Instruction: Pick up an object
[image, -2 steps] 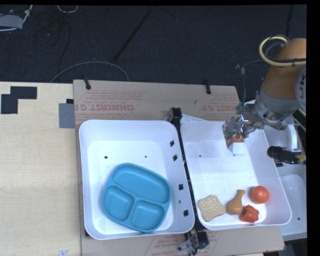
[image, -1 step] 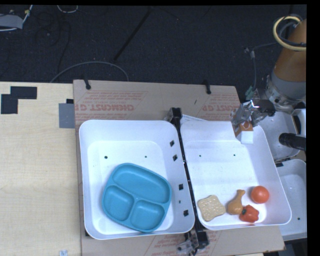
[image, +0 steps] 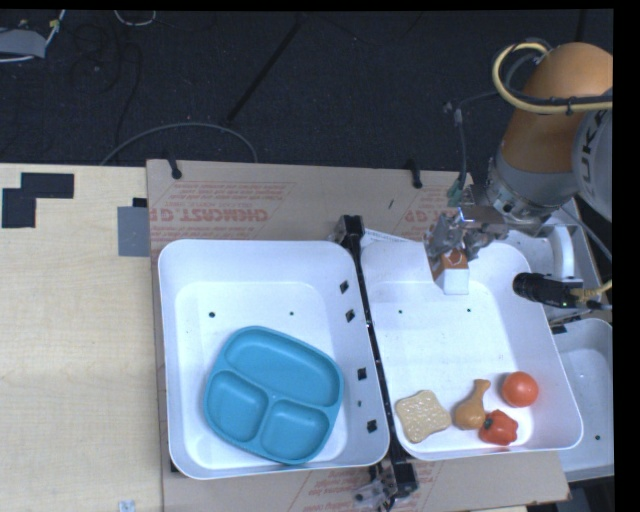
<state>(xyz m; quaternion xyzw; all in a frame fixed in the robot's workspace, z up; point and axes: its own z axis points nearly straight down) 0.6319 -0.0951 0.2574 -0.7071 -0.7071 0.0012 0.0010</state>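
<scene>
My gripper (image: 449, 250) hangs over the back edge of the right bin (image: 560, 380), with the grey arm and its orange band rising behind it at the upper right. A small box (image: 456, 274), brown on top and white below, sits between the fingers and hangs just under them, above the bin's back wall. Along the front of the right bin lie a tan slice of toast (image: 421, 415), a tan drumstick-shaped piece (image: 472, 405), a red tomato (image: 519, 388) and a red pepper (image: 499, 428).
The left bin (image: 190, 270) holds a blue divided plate (image: 272, 395) at its front. A black divider strip (image: 362, 330) runs between the two bins. Bare white floor spans the middle of the right bin.
</scene>
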